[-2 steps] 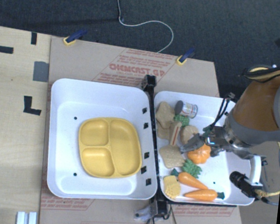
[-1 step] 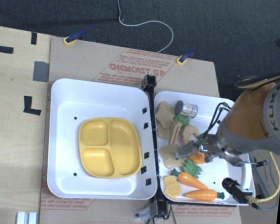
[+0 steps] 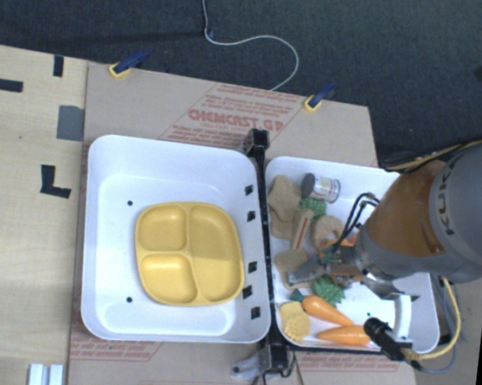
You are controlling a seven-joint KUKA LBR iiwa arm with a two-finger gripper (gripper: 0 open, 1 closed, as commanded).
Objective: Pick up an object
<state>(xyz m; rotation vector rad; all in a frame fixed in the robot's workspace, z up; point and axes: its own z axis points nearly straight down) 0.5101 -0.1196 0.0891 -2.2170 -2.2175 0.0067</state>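
**benchwatcher:** Over on the right side of the bench, the arm (image 3: 429,219) is reaching down into the right bin (image 3: 433,294), and it's covering most of that bin's right half. The gripper (image 3: 337,264) is sitting low in the middle of the pile, right among the toy food. Honestly I can't tell if it's open, closed or gripping anything, too much clutter around it. The left bin (image 3: 107,214) is just carrying a yellow divided plate (image 3: 188,253) in its centre.

**gripnerd:** What's it going for, you think?

**benchwatcher:** I'm guessing something near the bin's front edge. Two carrots (image 3: 331,312) are lying there, next to a yellowish round piece (image 3: 295,323) at the front-left corner. They're looking like light, hard plastic, so probably slippery and tapered. I'm thinking grabbing across the thick middle is the safest bet. A small jar (image 3: 322,188) is lying near the back edge too.
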